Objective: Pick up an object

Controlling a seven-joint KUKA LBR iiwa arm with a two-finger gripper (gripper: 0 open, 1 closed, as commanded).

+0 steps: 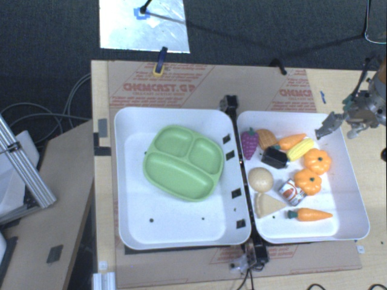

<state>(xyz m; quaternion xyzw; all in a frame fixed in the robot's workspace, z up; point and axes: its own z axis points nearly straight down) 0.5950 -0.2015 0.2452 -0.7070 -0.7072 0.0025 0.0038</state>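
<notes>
While my claw (338,129) hovers at the upper right rim of the right bin (357,213), fingers spread and pinching nothing, the toys sit in a cluster inside that bin. Nearest me are the corn (300,148) and a pumpkin (317,161); the carrot (309,214) lies lower right. Left bin (130,180) holds a green divided plate (183,162).

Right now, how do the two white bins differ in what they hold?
The left bin holds one thing, a green divided plate lying flat; the right bin holds many small toy foods, such as a carrot, purple grapes and two orange pumpkins. The left bin's floor is mostly bare; the right bin's is crowded toward its middle. Both are shallow, white, side by side.
</notes>
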